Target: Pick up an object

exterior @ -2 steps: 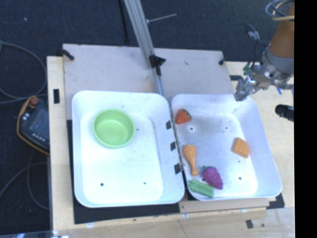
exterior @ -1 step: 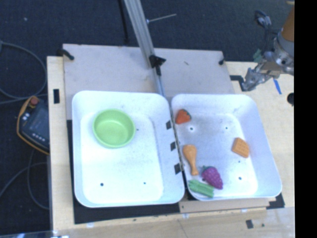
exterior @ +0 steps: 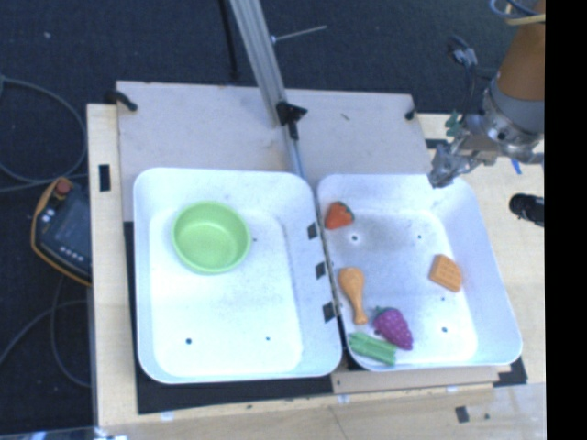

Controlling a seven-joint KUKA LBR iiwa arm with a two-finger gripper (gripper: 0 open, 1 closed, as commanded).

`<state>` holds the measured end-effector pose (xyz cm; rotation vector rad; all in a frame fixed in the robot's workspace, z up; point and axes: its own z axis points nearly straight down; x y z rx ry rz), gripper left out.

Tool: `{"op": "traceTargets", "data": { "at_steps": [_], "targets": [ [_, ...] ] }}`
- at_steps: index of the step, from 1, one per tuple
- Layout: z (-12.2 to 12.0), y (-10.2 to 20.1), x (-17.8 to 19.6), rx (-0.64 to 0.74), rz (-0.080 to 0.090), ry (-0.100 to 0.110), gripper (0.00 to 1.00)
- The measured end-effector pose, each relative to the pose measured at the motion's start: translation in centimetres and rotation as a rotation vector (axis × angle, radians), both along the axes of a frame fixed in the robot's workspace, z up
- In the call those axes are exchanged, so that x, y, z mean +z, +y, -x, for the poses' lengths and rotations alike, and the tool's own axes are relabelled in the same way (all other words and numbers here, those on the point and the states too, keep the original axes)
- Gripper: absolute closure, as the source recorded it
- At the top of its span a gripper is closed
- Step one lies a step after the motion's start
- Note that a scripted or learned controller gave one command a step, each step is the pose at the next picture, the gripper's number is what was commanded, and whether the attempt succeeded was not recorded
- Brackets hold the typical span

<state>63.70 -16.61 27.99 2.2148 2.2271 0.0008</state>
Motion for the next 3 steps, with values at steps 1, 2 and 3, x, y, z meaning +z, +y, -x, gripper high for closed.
{"op": "traceTargets", "data": {
  "at_steps": [1, 2, 3],
  "targets": [
    [2.1, 4.4, -1.7, -0.001, 0.0, 0.001, 1.0],
    [4.0, 8.8, -1.1, 0.001, -0.002, 0.0, 1.0],
    [5.8, 12.8, -2.5, -0.001, 0.0, 0.001, 1.0]
  ]
}}
